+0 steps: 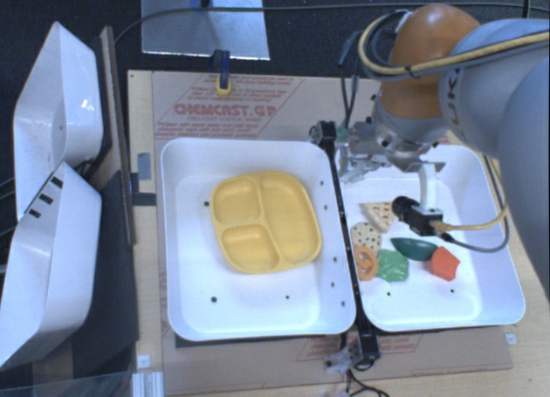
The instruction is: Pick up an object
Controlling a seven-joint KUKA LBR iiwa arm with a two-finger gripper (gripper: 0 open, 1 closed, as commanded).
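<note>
Tabletop (258, 112): is carrying two shallow white bins side by side.
Arm (507, 86): is reaching in from the right, with its wrist hanging over the back of the right bin.
Left bin (185, 241): is holding one yellow divided plate (265, 220), lying flat near its middle.
Right bin (481, 301): is holding a cluster of small toy foods along its left half.
Claw (359, 163): is hovering at the right bin's back-left corner, behind the cluster. Nothing is showing in its hold, and I cannot tell how far open it is.
Green piece (394, 265) and dark teal piece (414, 248): are lying close together, seemingly touching, and both are rounded.
Pizza wedge (376, 213), dotted cookie (364, 236), orange ring (367, 263): are lying flat and thin near the dividing wall.
Orange-red block (444, 263): is sitting at the cluster's right end, just beside the teal piece.
Handling: the block is probably light and stiff with flat sides, so closing across two opposite faces is looking safest. The thin flat pieces are likely offering little edge to grip.
</note>
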